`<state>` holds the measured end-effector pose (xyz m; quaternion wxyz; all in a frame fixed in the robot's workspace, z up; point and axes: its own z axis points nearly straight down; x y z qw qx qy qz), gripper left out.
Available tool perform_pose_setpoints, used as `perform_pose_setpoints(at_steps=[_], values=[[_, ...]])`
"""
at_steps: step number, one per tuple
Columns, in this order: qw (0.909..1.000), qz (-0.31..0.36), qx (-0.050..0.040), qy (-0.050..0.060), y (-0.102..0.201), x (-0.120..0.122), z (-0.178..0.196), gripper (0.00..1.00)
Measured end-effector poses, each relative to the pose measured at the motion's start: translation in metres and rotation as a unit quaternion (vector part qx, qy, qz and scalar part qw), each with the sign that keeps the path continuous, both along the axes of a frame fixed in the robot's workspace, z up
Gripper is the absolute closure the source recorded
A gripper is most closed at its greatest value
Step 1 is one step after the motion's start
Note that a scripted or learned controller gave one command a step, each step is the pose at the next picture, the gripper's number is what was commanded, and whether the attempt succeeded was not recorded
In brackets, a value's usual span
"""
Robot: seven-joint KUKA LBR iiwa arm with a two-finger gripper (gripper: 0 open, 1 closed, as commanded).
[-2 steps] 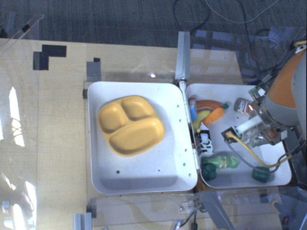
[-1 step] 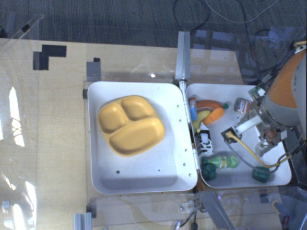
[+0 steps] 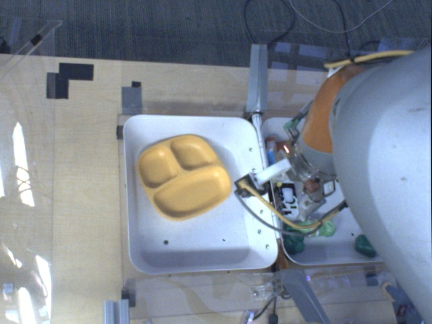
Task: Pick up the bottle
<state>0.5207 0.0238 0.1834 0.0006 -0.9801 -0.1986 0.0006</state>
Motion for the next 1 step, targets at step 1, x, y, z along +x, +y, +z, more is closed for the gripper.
perform_pose_setpoints(at_steps=[1], values=[[0.9983, -0.058, 0.0001, 0.000, -0.0748, -0.0339, 0.0003, 0.00]])
